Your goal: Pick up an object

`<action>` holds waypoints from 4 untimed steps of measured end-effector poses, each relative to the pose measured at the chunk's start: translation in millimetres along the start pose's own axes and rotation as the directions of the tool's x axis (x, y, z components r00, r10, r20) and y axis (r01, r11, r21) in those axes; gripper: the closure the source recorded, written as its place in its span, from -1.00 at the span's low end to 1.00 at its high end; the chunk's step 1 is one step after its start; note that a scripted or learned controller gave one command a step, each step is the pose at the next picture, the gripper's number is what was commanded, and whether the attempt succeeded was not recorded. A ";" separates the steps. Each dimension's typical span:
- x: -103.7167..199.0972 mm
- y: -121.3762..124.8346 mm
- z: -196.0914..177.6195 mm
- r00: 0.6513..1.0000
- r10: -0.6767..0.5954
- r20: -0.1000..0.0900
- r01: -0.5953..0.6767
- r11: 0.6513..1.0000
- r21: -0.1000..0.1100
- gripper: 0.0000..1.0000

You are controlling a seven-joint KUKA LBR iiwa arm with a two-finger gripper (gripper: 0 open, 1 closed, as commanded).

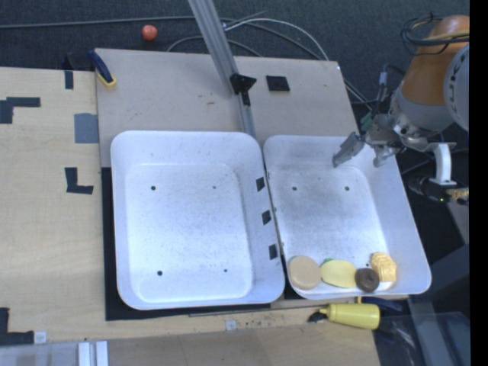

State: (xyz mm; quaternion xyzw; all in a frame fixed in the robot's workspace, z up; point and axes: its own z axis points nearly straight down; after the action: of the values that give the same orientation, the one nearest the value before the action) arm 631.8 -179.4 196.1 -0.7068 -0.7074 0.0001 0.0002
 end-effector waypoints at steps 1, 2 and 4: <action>28.7 -34.9 -19.8 1.000 -0.001 0.000 0.001 1.000 -0.001 -1.00; 61.0 -65.3 -33.5 1.000 -0.002 0.000 0.002 1.000 -0.002 -1.00; 128.0 -91.8 -72.9 1.000 -0.005 -0.001 0.005 1.000 -0.003 1.00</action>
State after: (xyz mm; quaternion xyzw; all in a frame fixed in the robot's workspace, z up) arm 539.9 -51.5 269.0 -0.7050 -0.7093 -0.0012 -0.0003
